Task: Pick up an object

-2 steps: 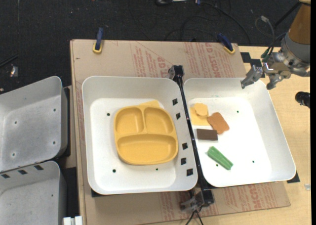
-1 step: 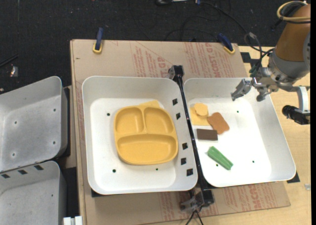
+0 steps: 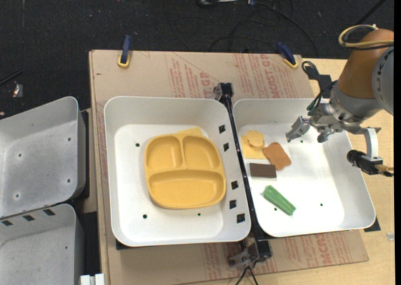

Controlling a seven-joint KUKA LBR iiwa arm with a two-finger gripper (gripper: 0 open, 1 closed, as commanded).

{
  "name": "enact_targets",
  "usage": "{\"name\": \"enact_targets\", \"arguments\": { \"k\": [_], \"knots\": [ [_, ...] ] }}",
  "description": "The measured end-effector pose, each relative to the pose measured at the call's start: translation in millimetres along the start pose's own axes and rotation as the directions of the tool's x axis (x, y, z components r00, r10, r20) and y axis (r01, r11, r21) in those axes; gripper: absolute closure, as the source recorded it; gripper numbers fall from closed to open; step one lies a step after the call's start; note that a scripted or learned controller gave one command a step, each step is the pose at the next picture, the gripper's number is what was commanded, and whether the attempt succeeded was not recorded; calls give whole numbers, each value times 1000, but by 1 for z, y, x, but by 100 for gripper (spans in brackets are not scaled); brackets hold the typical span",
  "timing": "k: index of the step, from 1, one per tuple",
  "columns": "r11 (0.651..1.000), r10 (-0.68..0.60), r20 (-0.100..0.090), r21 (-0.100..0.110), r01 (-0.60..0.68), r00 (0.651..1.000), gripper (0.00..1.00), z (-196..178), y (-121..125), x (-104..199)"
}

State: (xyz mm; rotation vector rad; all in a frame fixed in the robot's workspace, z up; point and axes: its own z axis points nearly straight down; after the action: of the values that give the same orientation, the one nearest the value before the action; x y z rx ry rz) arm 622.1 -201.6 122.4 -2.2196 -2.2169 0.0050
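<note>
One gripper (image 3: pixel 311 128) seen above right bin (image 3: pixel 351 215) back edge, fingers spread, nothing held | green piece (image 3: pixel 279 200) lain mid-bin toward front edge, apart from neighbours | judged light, stiff; best taken across its narrow width

White bins (image 3: pixel 125 152) hold a yellow tray (image 3: pixel 185 171), green block (image 3: pixel 279 200), brown bar (image 3: pixel 262 170) and orange piece (image 3: pixel 277 155).
</note>
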Motion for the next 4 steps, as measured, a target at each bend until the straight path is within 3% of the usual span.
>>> {"name": "enact_targets", "arguments": {
  "k": [1, 2, 4],
  "knots": [
    [1000, -1, 1, -3, 1, 1000, 0, 32, 0, 1],
    [1000, -1, 2, -7, 1, 1000, 100, 19, 1, 1],
    [1000, -4, 4, -13, 4, 1000, 100, -82, 11, 3]
  ]
}}
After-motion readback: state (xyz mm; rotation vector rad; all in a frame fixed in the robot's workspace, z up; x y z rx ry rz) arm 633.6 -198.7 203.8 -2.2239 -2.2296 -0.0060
